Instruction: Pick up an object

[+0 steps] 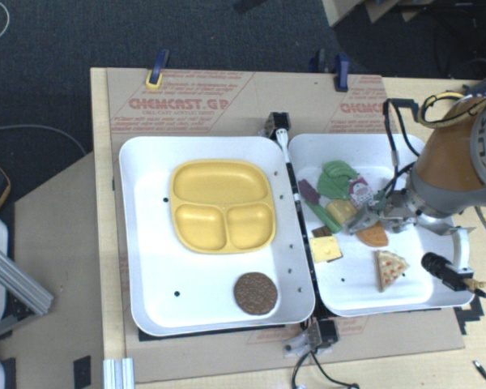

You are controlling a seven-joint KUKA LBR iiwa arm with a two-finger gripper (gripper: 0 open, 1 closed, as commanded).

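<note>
- Bench seen from above at a slant, bearing two shallow white bins side by side: the left bin [142, 241] and the right bin [340, 294], their inner walls touching down the middle.
- Left bin holds a yellow divided plate [223, 203] with three compartments, lying flat near the centre, and a round brown patty [255, 292] near the front corner, well apart from the plate.
- Right bin holds a loose cluster of toy foods, likely gathered there as the pool to pick from: a green leafy piece [337, 179], a purple strip [309, 193] just beside it, a pale yellow block [341, 213], a yellow cheese square [326, 250] near the dividing wall, an orange-brown round piece [373, 237], and a pizza slice [390, 268] toward the front.
- Grey arm [454, 164] with an orange band reaches in from the right, wrist tilted low over the right bin.
- Gripper [363, 221] sits down among the cluster, between the pale yellow block and the orange-brown piece, touching or nearly touching both.
- Whether the pincer is spread or pressed together cannot be told; metal and toys blur together there.
- No toy is visibly lifted; every piece appears to rest on the bin floor, so I judge the pick not yet made.
</note>
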